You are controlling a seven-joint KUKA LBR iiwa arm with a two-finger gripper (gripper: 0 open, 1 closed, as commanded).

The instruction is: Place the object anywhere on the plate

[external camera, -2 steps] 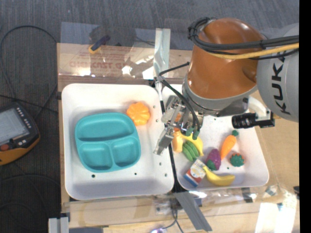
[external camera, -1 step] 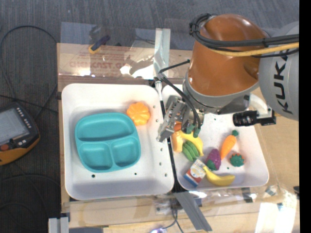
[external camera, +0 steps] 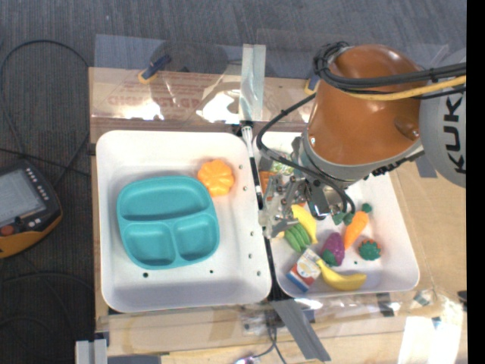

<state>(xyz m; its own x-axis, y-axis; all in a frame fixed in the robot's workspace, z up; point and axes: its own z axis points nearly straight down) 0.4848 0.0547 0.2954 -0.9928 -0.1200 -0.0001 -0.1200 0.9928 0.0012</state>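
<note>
Object: not settled; the arm works over the toys in the right bin [external camera: 402,275], so one of these is likely the pick.
Toys: yellow-green piece [external camera: 299,230], purple piece [external camera: 332,247], carrot [external camera: 355,227], banana [external camera: 341,279], small carton [external camera: 305,268], green piece [external camera: 369,250].
Gripper [external camera: 292,207]: low over the toys by the bin divider; whether its jaws are open or closed cannot be told.
Plate [external camera: 167,222]: teal, three compartments, in the left bin [external camera: 114,279], well apart from the toys.
Pumpkin [external camera: 216,176]: orange, just beside the plate's upper right corner, off it.
Risk: toys crowd together; a neighbour may be nudged or the pick slip.
Risk: divider may snag the carry.
Writing: "KU" on the arm [external camera: 455,139]; the carton print is unreadable.
</note>
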